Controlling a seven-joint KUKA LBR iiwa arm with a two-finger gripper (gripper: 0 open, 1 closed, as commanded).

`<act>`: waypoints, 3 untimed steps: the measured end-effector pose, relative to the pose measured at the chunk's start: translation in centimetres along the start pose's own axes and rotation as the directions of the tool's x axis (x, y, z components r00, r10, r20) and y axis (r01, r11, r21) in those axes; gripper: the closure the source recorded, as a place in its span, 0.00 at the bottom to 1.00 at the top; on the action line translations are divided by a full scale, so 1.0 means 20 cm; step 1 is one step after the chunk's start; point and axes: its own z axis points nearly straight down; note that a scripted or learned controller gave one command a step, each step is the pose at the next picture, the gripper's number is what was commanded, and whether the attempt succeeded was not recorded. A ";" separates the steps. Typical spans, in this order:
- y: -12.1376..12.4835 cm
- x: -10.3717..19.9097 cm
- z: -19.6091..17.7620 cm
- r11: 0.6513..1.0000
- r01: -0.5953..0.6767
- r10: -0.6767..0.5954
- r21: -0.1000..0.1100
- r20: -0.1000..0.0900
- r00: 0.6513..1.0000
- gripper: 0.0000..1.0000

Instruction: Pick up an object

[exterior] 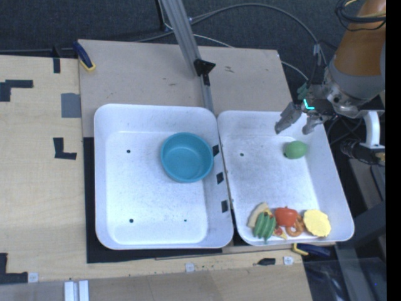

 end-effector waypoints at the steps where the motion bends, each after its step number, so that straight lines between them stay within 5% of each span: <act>1: 0.00 0.00 0.00 1.000 0.000 0.000 0.000 0.000 1.000 0.00; 3: 0.02 0.01 0.55 1.000 0.000 0.000 0.005 -0.001 1.000 0.00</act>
